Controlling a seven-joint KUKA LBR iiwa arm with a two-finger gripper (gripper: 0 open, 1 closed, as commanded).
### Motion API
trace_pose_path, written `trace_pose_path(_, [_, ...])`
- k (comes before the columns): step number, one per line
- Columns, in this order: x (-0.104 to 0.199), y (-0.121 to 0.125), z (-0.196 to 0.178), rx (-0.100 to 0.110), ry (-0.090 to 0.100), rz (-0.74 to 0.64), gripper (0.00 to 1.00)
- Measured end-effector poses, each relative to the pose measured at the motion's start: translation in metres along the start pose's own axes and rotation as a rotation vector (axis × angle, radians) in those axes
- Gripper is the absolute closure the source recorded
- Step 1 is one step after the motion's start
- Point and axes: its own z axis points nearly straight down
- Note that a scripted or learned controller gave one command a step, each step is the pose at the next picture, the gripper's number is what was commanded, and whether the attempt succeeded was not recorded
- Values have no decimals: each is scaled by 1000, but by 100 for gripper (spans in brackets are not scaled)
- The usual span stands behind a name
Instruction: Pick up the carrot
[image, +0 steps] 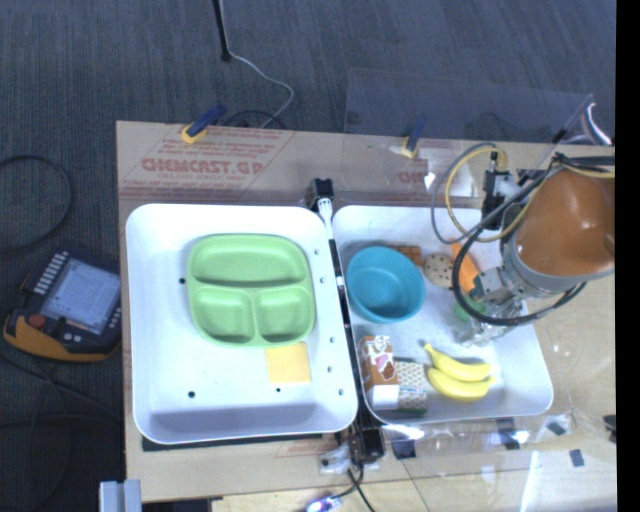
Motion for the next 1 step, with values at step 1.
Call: trace_pose_path(1, [-11,-41,-74,0,-6,-194,100])
